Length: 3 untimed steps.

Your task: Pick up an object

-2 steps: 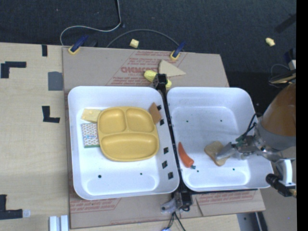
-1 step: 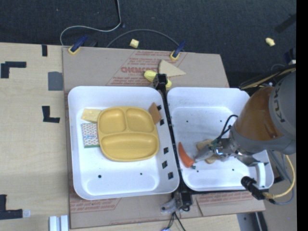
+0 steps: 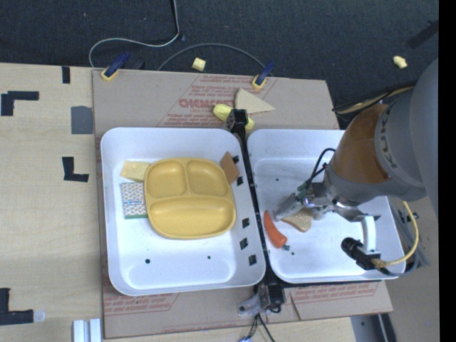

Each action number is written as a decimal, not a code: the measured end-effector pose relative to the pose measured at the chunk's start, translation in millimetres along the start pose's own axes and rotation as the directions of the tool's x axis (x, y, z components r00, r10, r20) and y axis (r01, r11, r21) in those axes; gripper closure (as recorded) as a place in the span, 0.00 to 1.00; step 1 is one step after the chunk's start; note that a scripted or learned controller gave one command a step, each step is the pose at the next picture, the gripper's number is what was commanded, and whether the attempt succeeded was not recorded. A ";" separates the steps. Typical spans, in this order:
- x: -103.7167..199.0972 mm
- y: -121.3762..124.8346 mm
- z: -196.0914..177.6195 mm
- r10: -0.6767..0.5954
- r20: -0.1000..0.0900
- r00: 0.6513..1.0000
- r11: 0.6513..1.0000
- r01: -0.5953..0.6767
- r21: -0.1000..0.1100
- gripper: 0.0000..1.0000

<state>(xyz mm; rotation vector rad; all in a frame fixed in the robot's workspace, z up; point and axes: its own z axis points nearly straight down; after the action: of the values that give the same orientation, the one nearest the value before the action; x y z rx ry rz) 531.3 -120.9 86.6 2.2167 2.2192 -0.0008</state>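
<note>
In the right bin [image 3: 320,266], my gripper [image 3: 305,204] is low over the floor, left of the middle. A tan bread-like piece [image 3: 298,222] lies directly below and against the gripper's tip. I cannot tell whether it is between the fingers. An orange-red carrot [image 3: 275,231] lies on the bin floor just to the left of that piece, near the divider between the bins.
The left bin [image 3: 178,269] holds a yellow divided plate [image 3: 189,197], a pale yellow slice [image 3: 133,169], a patterned block [image 3: 132,199] and a brown chip [image 3: 229,166]. Behind the bins, a tan wedge [image 3: 254,102] and a yellow piece [image 3: 222,110] rest on the cardboard.
</note>
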 end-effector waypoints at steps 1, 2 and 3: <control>-0.8 -0.2 -10.7 0.001 0.001 1.000 1.000 -0.001 -0.004 1.00; -0.7 -0.1 -10.7 0.001 0.000 1.000 1.000 -0.001 -0.004 0.00; 26.8 46.0 0.4 -0.002 -0.002 1.000 1.000 0.002 0.001 0.00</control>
<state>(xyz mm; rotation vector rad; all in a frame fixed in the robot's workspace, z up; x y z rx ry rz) 577.2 -94.0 86.2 2.2163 2.2222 0.0005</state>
